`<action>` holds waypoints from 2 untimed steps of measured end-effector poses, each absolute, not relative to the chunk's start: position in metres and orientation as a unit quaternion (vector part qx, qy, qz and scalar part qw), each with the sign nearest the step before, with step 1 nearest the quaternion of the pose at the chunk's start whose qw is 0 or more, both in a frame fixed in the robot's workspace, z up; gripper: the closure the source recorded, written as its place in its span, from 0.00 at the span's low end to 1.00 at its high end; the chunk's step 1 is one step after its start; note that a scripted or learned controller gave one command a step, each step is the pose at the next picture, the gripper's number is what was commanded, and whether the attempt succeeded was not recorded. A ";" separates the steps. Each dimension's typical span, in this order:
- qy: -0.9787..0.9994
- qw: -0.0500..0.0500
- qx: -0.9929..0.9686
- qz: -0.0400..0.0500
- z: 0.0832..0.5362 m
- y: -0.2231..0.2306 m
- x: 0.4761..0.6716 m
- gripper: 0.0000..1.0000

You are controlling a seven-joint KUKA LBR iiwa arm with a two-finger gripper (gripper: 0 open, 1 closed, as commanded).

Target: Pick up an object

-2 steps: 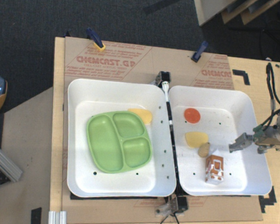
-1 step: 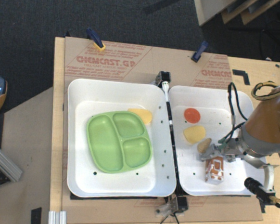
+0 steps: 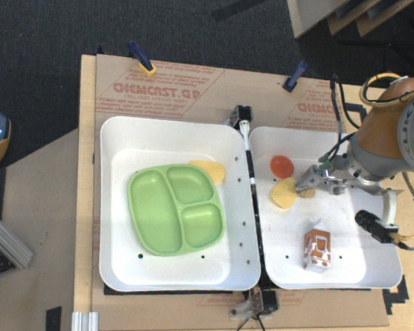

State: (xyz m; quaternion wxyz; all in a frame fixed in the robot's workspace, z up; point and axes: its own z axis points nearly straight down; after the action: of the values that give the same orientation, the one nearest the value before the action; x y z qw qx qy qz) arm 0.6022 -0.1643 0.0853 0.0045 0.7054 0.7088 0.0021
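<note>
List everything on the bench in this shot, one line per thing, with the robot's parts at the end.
White bins: 2, white, side by side on the bench; left bin, right bin.
Divided plate: 1, light green, three compartments, in the left bin.
Pale yellow piece: 1, yellow, left bin, at the plate's upper right edge.
Red round object: 1, red-orange, upper left of the right bin.
Yellow wedge: 1, yellow, right bin, below the red one.
Small carton: 1, brown and white, lower middle of the right bin.
Clamps: 2, blue, on the board's far edge.
Arm: 1, grey with orange band, over the right bin.
Gripper: 1, beside the yellow wedge.
</note>
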 end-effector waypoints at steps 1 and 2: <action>0.709 0.003 0.706 0.002 0.094 -0.148 0.653 0.00; 0.706 -0.003 0.708 -0.001 0.084 -0.151 0.595 0.00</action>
State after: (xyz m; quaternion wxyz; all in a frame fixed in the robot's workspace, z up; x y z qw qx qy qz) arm 0.5947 -0.1515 0.0843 -0.0026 0.7078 0.7064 -0.0014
